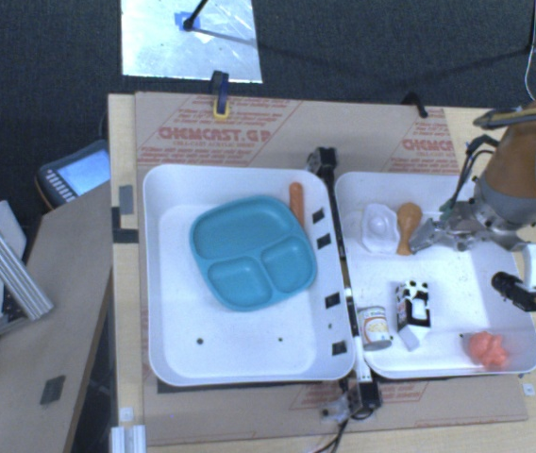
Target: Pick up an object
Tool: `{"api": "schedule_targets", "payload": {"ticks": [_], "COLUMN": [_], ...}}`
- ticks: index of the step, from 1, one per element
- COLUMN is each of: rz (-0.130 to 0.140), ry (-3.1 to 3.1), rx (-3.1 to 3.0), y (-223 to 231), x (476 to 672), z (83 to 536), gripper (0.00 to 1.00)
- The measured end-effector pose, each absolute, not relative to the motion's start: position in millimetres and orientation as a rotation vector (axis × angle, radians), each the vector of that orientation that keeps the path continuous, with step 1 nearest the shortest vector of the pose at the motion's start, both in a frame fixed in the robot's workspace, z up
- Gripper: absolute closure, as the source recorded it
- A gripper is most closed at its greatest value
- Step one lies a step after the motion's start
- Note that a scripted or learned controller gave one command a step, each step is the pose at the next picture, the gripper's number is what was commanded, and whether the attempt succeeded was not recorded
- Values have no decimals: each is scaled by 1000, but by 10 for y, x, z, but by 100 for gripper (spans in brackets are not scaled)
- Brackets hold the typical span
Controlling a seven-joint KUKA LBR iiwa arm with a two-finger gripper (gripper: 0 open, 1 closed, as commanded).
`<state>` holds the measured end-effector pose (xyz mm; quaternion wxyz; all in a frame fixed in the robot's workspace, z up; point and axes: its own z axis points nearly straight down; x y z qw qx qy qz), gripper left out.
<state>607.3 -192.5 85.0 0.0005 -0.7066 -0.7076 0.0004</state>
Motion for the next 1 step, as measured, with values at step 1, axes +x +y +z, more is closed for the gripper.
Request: {"api": "schedule_targets", "payload": {"ticks": [1], "rz": [-4], "ry": [-2227], "rx": [-2224], "y": [-1933], "x": [6092], "z": [991], "gripper": [100]}}
